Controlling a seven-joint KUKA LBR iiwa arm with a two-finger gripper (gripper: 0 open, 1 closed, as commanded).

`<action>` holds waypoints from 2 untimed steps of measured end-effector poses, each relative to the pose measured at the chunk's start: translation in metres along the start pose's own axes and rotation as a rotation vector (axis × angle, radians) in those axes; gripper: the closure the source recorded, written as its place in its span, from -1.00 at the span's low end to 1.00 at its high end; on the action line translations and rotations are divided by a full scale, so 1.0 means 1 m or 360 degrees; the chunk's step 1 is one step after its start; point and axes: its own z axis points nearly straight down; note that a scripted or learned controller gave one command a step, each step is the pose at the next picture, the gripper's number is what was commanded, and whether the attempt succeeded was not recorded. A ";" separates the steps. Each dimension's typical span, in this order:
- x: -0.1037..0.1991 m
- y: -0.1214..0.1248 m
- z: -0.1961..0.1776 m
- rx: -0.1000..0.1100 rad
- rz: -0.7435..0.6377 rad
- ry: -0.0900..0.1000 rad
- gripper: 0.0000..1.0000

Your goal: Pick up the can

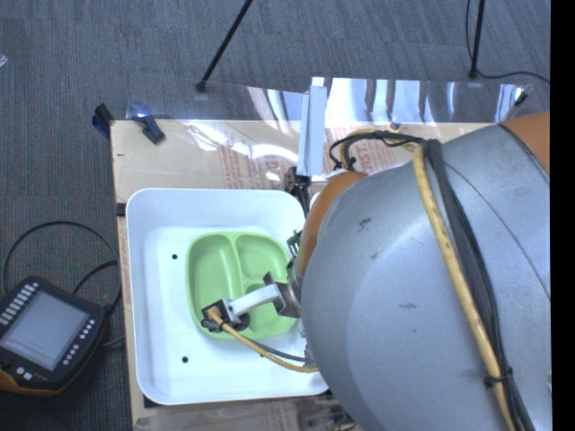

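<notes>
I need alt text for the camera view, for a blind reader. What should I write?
A large grey robot arm with an orange band reaches from the right over a shallow white plastic bin on a pale bench. Inside the bin lies a light green divided plate, partly under the arm.

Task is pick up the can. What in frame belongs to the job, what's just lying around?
Job: arm; white bin it reaches over.
Lying about: green divided plate in that bin; teach pendant on the floor; blue object at the bench corner.
</notes>
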 end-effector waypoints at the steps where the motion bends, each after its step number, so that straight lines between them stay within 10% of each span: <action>1: -0.001 0.004 0.035 0.0001 -0.0035 0.0000 -1.00; 2: 0.002 0.001 0.026 0.0010 -0.0045 0.0005 1.00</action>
